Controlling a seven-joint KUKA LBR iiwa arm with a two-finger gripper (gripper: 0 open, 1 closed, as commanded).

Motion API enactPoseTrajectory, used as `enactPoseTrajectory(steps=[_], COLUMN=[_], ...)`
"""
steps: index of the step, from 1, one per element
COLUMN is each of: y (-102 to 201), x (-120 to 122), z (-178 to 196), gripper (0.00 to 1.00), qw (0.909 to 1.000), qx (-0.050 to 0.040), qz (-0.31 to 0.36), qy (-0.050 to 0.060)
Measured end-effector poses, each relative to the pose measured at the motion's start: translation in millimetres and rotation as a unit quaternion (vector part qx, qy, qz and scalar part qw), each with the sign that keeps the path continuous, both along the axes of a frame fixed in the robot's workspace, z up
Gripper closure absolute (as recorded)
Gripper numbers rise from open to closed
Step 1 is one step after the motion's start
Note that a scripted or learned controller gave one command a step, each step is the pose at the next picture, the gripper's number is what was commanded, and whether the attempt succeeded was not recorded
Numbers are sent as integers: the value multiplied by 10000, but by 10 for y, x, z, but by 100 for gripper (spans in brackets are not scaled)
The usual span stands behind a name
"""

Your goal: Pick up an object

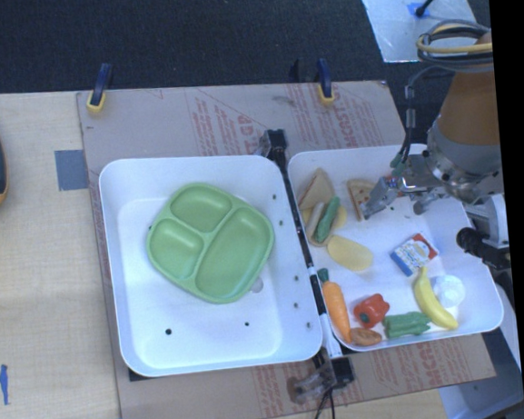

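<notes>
Grey hand (381,197) above right bin (490,316)

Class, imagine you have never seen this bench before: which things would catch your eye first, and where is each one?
The green divided plate stands out first, lying alone in the left white bin. Next comes the bright clutter in the right bin: a carrot at its left edge, and a banana and red pepper toward its near side. The grey arm's gripper hangs over that bin's far part.
</notes>
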State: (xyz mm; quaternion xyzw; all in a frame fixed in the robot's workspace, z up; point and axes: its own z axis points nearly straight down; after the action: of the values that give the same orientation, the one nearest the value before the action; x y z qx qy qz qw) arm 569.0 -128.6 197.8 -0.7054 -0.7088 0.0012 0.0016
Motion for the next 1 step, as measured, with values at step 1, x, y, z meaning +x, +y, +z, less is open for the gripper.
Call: enactPoseTrajectory(steps=[1], y=[-5], x=[2], z=[107], gripper=[100], qw=[10000], qx=[1], qz=[13], qy=[6])
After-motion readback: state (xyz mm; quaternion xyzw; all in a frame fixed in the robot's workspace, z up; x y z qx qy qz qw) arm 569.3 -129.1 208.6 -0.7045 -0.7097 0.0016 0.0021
